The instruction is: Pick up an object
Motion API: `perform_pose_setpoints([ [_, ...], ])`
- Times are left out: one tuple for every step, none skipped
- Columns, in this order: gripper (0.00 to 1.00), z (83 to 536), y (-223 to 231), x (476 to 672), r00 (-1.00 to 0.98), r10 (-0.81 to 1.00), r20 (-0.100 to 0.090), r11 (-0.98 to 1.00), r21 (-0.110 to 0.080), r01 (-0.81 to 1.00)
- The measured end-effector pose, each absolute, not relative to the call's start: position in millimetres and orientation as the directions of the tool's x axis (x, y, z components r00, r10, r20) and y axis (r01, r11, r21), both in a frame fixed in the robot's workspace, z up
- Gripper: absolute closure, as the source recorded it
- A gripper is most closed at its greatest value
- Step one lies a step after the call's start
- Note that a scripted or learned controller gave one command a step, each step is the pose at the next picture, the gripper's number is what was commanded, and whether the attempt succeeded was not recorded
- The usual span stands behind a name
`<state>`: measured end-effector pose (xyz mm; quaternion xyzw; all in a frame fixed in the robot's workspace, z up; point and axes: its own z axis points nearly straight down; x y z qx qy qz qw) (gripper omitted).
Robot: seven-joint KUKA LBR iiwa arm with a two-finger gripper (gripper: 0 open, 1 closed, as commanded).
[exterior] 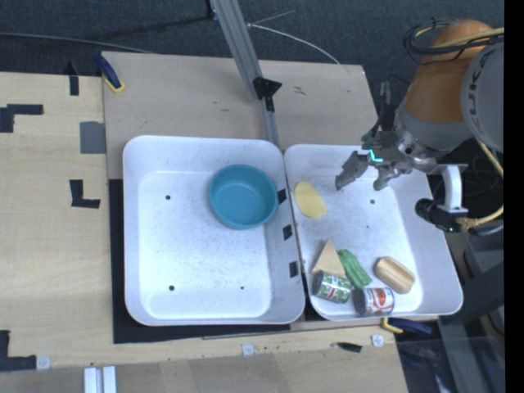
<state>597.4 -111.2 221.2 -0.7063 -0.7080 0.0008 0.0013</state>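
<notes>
From the camera view we see the arm cut off at the right edge. Its gripper [364,177] hangs over the right bin [426,244], fingers spread apart with nothing between them. Below it lie a yellow oval piece [310,200], a wedge of cheese [327,258], a green pickle [354,268], a bread roll [394,273] and two small cans [333,287] whose labels are too small to read. A blue bowl [242,196] sits in the left bin [155,244].

- You see two white bins: the left bin [147,244] and the right bin [426,244], touching side by side.
- They sit on a wooden bench [49,244].
- A grey metal pole [237,39] slants above them.
</notes>
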Motion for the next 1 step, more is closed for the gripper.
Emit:
perform_pose_setpoints([
  [0.0, 221.6, -111.2, 597.7, -0.002, 1.0, 0.0, 0.002, -0.002, 1.0],
])
